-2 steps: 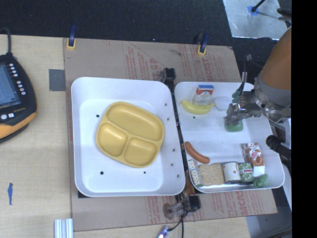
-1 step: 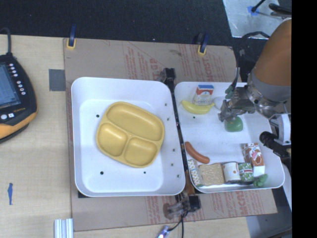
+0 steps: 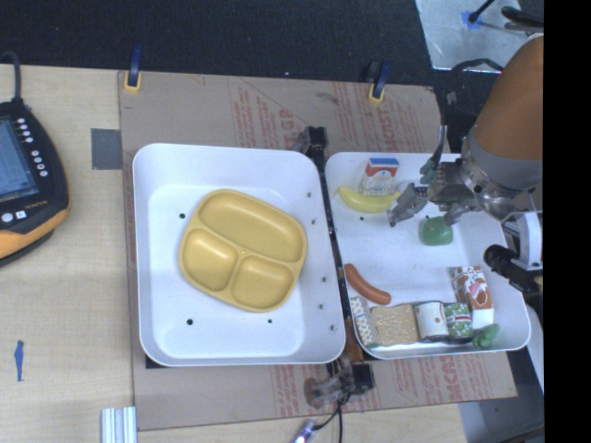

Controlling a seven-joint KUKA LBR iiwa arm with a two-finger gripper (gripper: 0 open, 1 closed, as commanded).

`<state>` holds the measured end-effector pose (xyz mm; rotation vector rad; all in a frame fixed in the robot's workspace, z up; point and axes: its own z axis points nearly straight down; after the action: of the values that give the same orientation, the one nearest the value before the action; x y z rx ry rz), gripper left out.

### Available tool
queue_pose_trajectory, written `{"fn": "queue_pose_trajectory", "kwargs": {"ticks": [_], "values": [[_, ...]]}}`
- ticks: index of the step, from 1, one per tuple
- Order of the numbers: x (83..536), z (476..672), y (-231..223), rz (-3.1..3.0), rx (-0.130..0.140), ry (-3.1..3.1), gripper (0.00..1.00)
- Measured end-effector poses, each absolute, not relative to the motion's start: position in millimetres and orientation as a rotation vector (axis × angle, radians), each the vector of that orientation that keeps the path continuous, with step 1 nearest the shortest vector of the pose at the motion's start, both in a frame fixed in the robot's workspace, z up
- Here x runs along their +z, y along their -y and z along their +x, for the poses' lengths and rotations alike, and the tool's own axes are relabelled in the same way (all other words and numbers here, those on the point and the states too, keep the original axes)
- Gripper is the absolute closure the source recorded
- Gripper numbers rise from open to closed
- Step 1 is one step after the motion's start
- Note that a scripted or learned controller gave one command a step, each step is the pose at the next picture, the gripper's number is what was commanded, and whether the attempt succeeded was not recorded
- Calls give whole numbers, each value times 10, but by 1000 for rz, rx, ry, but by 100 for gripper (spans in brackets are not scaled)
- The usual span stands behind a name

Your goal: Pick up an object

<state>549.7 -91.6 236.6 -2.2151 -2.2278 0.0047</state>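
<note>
Brown cardboard [image 3: 277, 109] covers a pale wooden bench [image 3: 65, 321] holding two white bins. Left bin [image 3: 157, 247] holds a yellow divided plate [image 3: 243, 249]. Over the right bin [image 3: 503, 340], the gripper [image 3: 427, 212] hangs spread wide above a green object [image 3: 436, 233], gripping nothing.

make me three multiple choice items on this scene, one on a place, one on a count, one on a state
1. Where does the yellow tray lie?
A. in the left bin
B. in the right bin
C. on the bare bench

2. How many compartments does the tray have?
A. two
B. three
C. five

3. How does the gripper stand?
A. shut on the banana
B. open above the green object
C. shut on the sausage

Key:
1. A, the tray rests inside the left bin.
2. B, one long section and two smaller ones show.
3. B, its fingers are spread, with the green object just below them, the banana to the left, and the sausage lower in the right bin.
</note>
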Motion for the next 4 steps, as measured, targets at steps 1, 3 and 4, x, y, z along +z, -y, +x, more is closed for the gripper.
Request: {"fn": "queue_pose_trajectory", "kwargs": {"ticks": [1,3,4], "values": [[913,6004,1389,-2215,7,2225,0],[911,6552,1119,-2211,8,2220,0],[917,6557,1065,-2213,5,2221,0]]}}
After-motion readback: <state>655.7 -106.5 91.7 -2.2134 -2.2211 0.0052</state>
